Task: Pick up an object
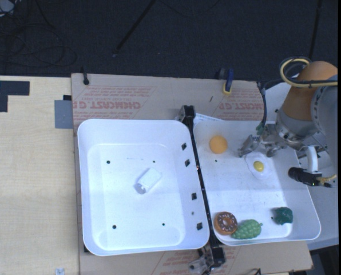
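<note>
Your gripper point(255, 145) sits low over the far part of the right bin point(308, 222), with its fingers spread apart and nothing between them, so you are at the approach step and no object is picked yet. The nearest candidate is the fried egg toy point(258, 166), lying on the bin floor just near-side of the fingertips; the orange ball point(218, 144) rests a little to the left of the gripper, close to the divider between the bins. Along the near edge of the same bin lie a donut point(225, 223), a bunch of green grapes point(248, 229) touching it, and a dark green piece point(283, 215) further right. The left bin point(90, 153) holds one small white cylinder point(148, 180), well apart from the arm. For the next move, I judge you need to centre the open fingers over one object, most readily the egg or the ball, descend until they straddle it, then close. The egg looks flat, so a grasp there may slip.
</note>
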